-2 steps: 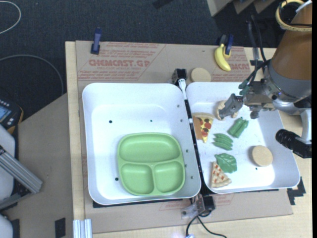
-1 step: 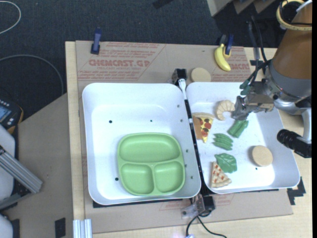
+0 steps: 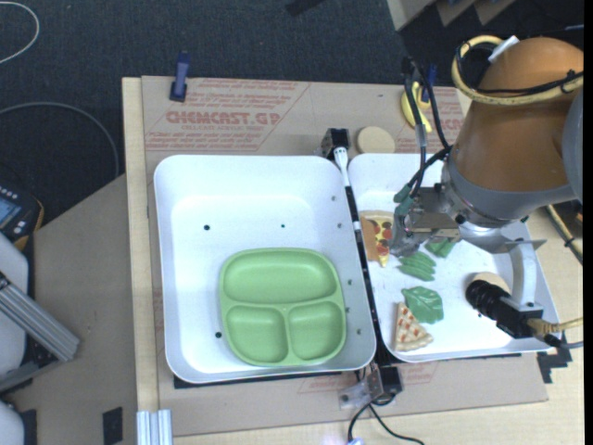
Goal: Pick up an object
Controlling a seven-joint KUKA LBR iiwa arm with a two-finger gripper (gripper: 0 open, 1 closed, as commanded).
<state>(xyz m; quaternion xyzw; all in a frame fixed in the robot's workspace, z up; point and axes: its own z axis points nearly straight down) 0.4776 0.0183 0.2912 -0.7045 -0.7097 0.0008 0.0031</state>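
Grey KUKA arm with orange band (image 3: 519, 100) enters from right edge, wrist pitched down toward lower left. Orange section bulks large in upper right, grey wrist housing (image 3: 505, 193) below it. Black cables run down arm's left side to tool. Two-finger metal gripper (image 3: 408, 235) hangs low at wrist end, pointing down-left. Finger spacing unreadable from this angle.

camera view: fixed overhead, tilted | faces down onto bench (image 3: 232, 109) | range: mid, both white bins in frame, left bin (image 3: 185, 193) central, right bin (image 3: 371, 170) beside it | arm (image 3: 514, 109) enters from right of bench
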